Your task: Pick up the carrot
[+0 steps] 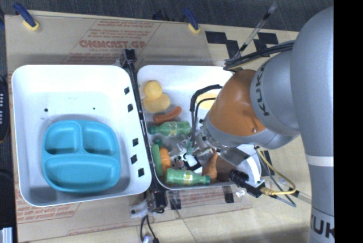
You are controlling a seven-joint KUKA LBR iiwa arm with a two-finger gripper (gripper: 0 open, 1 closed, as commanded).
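carrot [168, 116] beside yellow duck [153, 96]

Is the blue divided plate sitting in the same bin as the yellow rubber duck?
No, the blue plate lies in the left bin, while the duck is in the right bin.

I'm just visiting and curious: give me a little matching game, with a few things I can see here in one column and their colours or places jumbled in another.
Things:
1. divided tray
2. rubber duck
3. carrot
4. green bottle

Descriptions:
A. yellow, toward the far end of the right bin
B. lying along the right bin's near wall
C. light blue, in the left bin
D. orange, just in front of the duck

Pairs: 1-C, 2-A, 3-D, 4-B
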